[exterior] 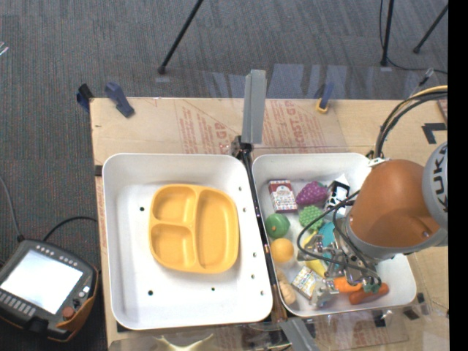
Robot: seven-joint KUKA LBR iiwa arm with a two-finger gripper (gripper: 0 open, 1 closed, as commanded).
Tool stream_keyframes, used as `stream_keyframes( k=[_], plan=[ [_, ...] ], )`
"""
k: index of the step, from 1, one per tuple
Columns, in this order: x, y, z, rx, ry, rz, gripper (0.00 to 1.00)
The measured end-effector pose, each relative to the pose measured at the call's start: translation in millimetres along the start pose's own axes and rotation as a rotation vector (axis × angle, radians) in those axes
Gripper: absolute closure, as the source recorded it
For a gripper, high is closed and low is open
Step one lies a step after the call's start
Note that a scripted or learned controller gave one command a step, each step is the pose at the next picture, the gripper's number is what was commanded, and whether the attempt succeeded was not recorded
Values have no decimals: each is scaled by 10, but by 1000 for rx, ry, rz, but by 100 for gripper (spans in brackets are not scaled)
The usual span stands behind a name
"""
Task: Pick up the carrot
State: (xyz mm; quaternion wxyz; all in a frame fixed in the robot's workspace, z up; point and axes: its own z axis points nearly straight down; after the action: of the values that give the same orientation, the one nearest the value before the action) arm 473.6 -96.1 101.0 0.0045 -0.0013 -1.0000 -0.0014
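The carrot is orange and lies flat near the front right corner of the right bin. My gripper hangs low over the toys in that bin, just left of and above the carrot's near end. The orange wrist band covers the parts above it. Dark metal parts and cables hide how the gripper meets the carrot, and I see nothing clearly held.
A yellow divided plate lies in the left bin. Around the gripper sit a white packet, an orange fruit, a green fruit, purple grapes and a small red box.
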Motion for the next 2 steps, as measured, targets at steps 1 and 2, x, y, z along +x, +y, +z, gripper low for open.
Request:
stream_keyframes(
  k=[1, 2],
  plan=[
    [-42, 21, -133, -1, -14, -6, 100],
    [-612, -688, -1420, 6, -20, -142, 100]
  ],
)
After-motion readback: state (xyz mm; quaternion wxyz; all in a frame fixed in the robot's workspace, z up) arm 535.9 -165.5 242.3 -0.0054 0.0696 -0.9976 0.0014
